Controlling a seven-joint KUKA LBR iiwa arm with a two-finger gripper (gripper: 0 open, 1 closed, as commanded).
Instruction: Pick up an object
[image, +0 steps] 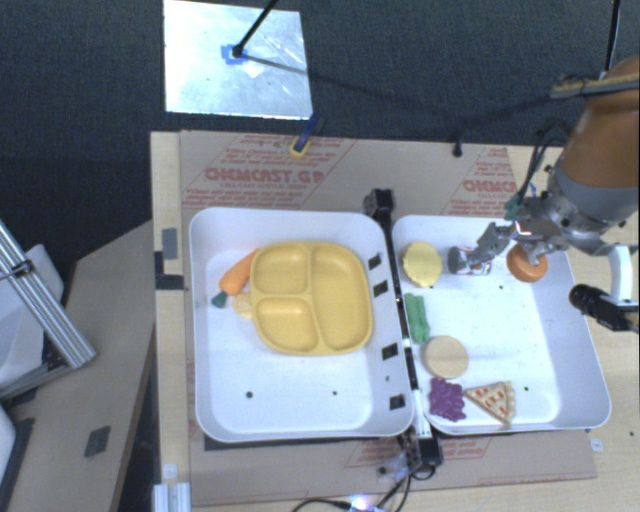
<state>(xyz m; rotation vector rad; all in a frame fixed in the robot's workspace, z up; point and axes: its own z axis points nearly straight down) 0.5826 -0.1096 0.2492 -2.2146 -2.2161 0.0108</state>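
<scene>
1. Tool (468, 260) sits low in the right white bin (560, 340), upper part, reaching in from the right. Whether its fingers are apart or together can't be told; nothing visibly held between them.
2. Nearest candidate: round yellow lemon-like toy (422, 263), just left of the tool, near the bin's upper-left corner. Prob. light, stiff plastic w/ a smooth, curved skin, so likely slippery; best taken across its widest middle, fingers straddling it.
3. Orange round toy w/ a pale centre (526, 264) lies just right of the tool, partly under the arm's wrist. Also prob. light and hard; awkward to reach from the present pose.
4. Other right-bin items, 1 each: green ridged strip (416, 317) by the left wall; flat tan disc (445, 356) below it; purple grape cluster (447, 398) and pizza-slice toy (491, 400) side by side near the bottom edge. Disc and slice look flat and thin, hard to get fingers under; grapes bumpy, prob. easier to grip.
5. Left white bin (220, 400): 1 yellow three-compartment plate (305, 297), 1 orange carrot toy (237, 271) touching the plate's left rim, w/ a small green bit and a pale-yellow bit beside it, too small to name.
6. Count: 2 bins on the surface, 6 toys in the right bin, 1 plate + 1 carrot in the left.
</scene>
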